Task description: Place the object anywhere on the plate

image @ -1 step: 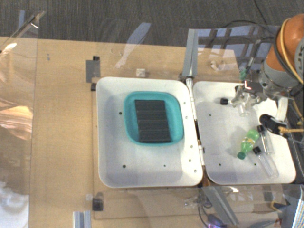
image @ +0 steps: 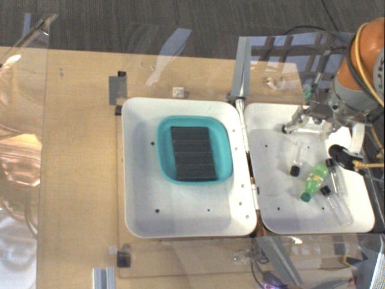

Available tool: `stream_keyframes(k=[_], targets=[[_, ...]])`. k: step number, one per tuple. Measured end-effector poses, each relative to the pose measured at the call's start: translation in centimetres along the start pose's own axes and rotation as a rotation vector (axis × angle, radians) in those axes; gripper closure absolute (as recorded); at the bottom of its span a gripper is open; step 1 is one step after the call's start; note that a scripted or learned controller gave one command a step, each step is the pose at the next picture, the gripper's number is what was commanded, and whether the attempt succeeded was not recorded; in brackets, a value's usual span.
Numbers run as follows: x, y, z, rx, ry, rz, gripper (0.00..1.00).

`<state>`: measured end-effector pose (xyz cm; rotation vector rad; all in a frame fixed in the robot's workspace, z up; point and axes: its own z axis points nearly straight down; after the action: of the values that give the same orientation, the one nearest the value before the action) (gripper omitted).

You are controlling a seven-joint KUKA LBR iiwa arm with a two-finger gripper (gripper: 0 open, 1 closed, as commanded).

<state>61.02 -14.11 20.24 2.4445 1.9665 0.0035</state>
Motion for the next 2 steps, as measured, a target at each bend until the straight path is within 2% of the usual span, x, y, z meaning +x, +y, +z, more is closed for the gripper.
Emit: stream_keyframes(k=[2], targets=[[0.00, 0.00, 0.00, 0.000, 0.000, 0.000, 0.00]])
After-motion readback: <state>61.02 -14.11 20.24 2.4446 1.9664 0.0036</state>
